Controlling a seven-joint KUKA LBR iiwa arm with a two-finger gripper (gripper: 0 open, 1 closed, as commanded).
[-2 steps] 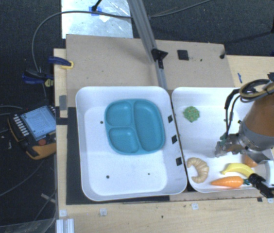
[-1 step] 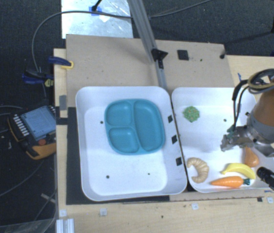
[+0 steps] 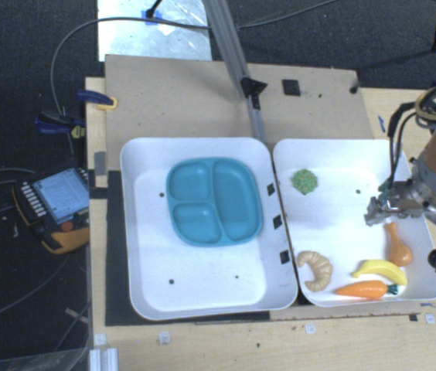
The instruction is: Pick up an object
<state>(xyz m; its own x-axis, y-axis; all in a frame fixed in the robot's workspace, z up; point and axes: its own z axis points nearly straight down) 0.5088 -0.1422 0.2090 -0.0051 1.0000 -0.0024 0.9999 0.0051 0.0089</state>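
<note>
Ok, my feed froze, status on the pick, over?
Gripper low over right bin, nothing seen held. Drumstick just below it. Banana, carrot, croissant nearby; broccoli apart.

Both bins (image 3: pixel 202 300) are white. The sectioned plate (image 3: pixel 214 201) is turquoise blue. The broccoli (image 3: pixel 304 181) is green, the croissant (image 3: pixel 316 269) tan, the banana (image 3: pixel 380 270) yellow, the carrot (image 3: pixel 363 289) orange, the drumstick (image 3: pixel 397 245) orange-brown

The bench (image 3: pixel 202 99) bears two white bins (image 3: pixel 148 284) (image 3: pixel 334 161) touching, side by side.
</note>
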